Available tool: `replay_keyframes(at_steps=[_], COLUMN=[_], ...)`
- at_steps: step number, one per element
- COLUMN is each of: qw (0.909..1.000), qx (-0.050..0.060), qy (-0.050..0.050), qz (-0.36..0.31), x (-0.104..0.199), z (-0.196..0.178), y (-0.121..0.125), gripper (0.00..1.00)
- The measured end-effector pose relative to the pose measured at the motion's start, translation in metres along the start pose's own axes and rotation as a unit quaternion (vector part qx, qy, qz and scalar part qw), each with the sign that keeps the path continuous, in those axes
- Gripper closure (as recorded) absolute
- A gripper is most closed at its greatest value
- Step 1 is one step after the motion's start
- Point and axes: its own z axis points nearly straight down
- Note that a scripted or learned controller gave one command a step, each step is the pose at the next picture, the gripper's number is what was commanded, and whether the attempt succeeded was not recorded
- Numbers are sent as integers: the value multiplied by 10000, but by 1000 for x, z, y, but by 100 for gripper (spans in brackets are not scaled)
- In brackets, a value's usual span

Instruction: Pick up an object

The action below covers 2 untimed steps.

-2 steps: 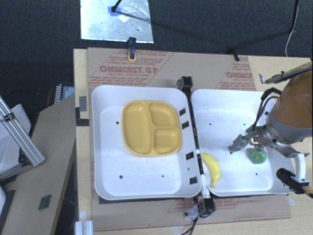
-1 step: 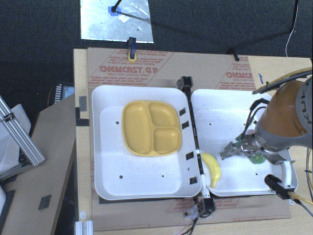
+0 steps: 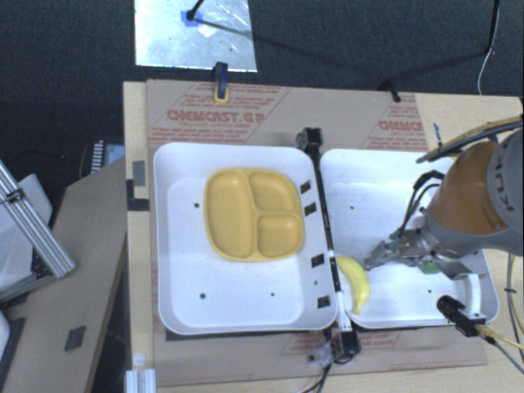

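A yellow banana (image 3: 354, 283) lies in the right bin (image 3: 377, 178), at its front left corner against the wall between the bins. My gripper (image 3: 378, 255) hangs low in that bin, just right of and slightly behind the banana, pointing toward it. Nothing shows in its grasp. The arm's grey wrist with the orange band (image 3: 471, 199) covers the right part of the bin. A yellow divided plate (image 3: 252, 214) rests in the middle of the left bin (image 3: 176, 244).
Black clips (image 3: 318, 260) line the wall between the two bins. Both bins sit on a cardboard sheet (image 3: 246, 113). A shiny metal sheet (image 3: 195, 21) lies on the floor behind, and an aluminium rail (image 3: 33, 228) stands at the far left. Cables (image 3: 458, 137) loop above the arm.
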Motion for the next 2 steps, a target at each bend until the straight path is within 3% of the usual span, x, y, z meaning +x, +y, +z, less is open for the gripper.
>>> replay_keyframes(at_steps=[1,2], qw=[10000,10000], qx=[-21,-42], qy=[-7,-15], qz=[2,-19], x=[0,-3], z=[-12,-75], y=[1,5], gripper=[100,100])
